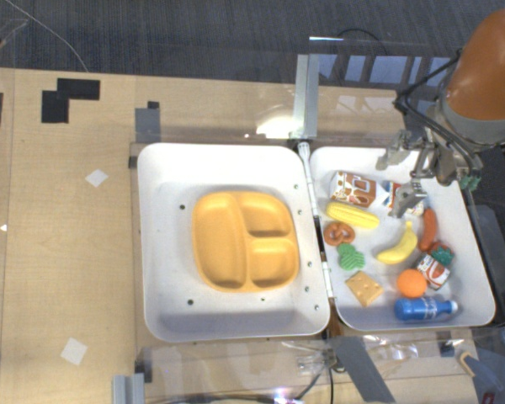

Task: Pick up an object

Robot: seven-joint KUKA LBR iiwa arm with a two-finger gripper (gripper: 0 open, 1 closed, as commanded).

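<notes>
The right bin (480,276) holds several toy foods: a red and white snack box (353,189), a yellow corn cob (352,215), a banana (399,247), a red sausage (428,225), an orange (412,283) and a blue bottle (425,309). My gripper (406,200) hangs over the bin's upper middle, just right of the snack box and above the banana. It is open with nothing between its fingers. The arm's orange band (488,66) hides the bin's far right corner.
In the left bin (164,293) lies a yellow divided plate (244,241). A brown pretzel (339,233), a green piece (351,258), a cracker (364,288) and a red can (435,269) also lie in the right bin. A metal post (306,99) stands behind the bins.
</notes>
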